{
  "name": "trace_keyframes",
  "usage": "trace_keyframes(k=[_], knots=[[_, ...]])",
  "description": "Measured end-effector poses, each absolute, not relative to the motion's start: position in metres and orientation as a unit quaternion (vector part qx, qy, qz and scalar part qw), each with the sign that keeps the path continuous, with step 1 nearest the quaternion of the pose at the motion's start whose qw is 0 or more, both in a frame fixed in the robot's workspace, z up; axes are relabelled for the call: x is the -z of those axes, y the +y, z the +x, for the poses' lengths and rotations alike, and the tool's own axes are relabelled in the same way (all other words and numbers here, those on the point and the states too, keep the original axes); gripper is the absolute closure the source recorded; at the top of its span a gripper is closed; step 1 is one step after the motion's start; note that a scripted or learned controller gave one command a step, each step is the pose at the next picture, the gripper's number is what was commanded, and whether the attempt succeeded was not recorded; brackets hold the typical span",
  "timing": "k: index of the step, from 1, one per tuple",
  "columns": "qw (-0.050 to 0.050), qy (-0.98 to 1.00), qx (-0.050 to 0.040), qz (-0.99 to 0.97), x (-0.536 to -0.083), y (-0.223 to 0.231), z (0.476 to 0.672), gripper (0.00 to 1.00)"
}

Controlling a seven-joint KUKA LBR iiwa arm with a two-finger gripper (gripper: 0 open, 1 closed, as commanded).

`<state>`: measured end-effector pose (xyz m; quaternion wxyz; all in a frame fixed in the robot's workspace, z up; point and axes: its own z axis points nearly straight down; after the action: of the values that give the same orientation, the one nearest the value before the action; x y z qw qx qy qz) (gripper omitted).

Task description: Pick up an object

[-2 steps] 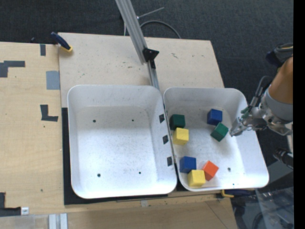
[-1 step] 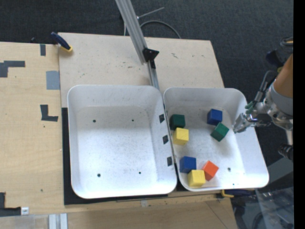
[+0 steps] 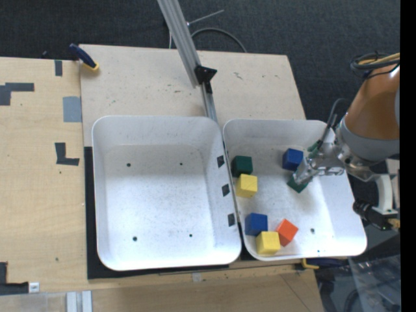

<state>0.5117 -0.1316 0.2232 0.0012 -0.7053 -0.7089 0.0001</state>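
Camera view looking down on the bench (image 3: 162,77), so going left to right. On the far left of the bench there's a small blue and yellow thing (image 3: 83,57) near the back corner, can't really tell what it is, plus some grey and dark tape patches on the wood. No brands or readable writing anywhere.

Left bin (image 3: 104,194) is a shallow white tray with a few dark specks on its floor. A metal rail (image 3: 179,28) slants down from the top edge to the seam between the two bins.

Right bin (image 3: 351,239) has all the blocks. Count: one dark green cube (image 3: 242,165) near the left wall, a yellow cube (image 3: 247,185) touching it just in front, a blue cube (image 3: 256,223) closer to the front edge, a second yellow cube (image 3: 268,242) right by the front rim, and an orange-red cube (image 3: 286,230) tilted up against that yellow one. Another blue cube (image 3: 292,158) sits toward the back right. So two blue, two yellow, one green, one orange-red, all small plain blocks.

Then the gripper (image 3: 303,177) is down in the right bin, just beside that back blue cube, with a small dark green block (image 3: 298,186) at its tips. Can't tell if the fingers are actually pinching it.
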Motion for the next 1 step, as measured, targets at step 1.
trace_keyframes(k=[1], knots=[[0.002,-0.709,-0.0002,-0.705,-0.2174,-0.0765,0.5051,1.00]])
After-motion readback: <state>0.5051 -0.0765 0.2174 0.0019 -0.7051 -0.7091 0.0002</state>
